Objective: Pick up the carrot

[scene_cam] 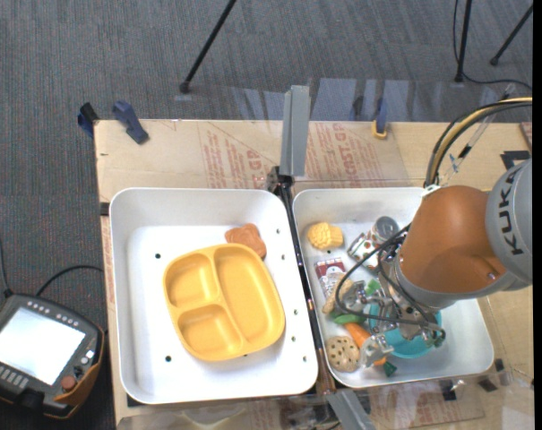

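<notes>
Arm: grey casing, lettered "KUKA" | wrist band: broad, glossy orange | cables: black and yellow, looped above | gripper: dark metal, wires exposed

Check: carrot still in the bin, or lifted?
In the bin. The carrot lies on the right bin floor beside the cookie, under the gripper.

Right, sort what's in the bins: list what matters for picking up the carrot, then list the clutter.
For the job:
carrot, in the right bin
tool, low over the right bin, beside the carrot
right bin

Just lying about:
yellow divided plate, in the left bin
brown piece behind the plate
corn cob
cookie
teal bowl
</notes>
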Motion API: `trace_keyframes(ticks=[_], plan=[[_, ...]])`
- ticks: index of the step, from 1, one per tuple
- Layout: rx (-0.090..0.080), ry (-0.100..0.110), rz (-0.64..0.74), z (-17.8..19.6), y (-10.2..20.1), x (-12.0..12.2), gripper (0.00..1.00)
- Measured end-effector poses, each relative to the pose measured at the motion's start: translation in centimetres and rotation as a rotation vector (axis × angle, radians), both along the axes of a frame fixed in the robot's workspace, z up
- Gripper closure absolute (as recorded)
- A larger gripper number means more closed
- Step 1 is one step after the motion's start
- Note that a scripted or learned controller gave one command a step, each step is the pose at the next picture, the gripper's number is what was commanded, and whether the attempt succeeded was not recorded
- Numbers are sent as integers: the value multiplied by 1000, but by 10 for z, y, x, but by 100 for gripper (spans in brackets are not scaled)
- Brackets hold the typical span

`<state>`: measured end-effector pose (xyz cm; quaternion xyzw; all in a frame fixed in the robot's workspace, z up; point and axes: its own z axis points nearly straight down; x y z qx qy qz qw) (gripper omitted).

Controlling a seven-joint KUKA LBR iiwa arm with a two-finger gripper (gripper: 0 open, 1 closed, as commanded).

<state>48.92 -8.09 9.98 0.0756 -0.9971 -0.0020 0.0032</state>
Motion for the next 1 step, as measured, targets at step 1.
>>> trace_keyframes(ticks=[1], plan=[[-2,-9,2,-12,0,-6,0]])
